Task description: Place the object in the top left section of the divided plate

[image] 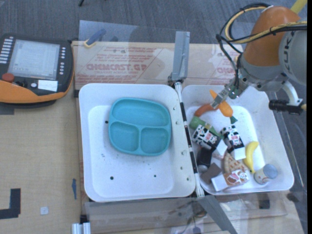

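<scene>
The gripper (220, 100) is reaching into the right bin (278, 145), hanging over an orange carrot (225, 108) — whether it's gripping, I cannot tell. The teal divided plate (140, 126) is sitting in the left bin (92, 145) — nothing lying in its sections.

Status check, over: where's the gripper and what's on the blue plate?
Gripper low in right bin, at the orange carrot; grasp unclear. Divided plate in left bin, nothing on it. Toy clutter crowds right bin.
</scene>
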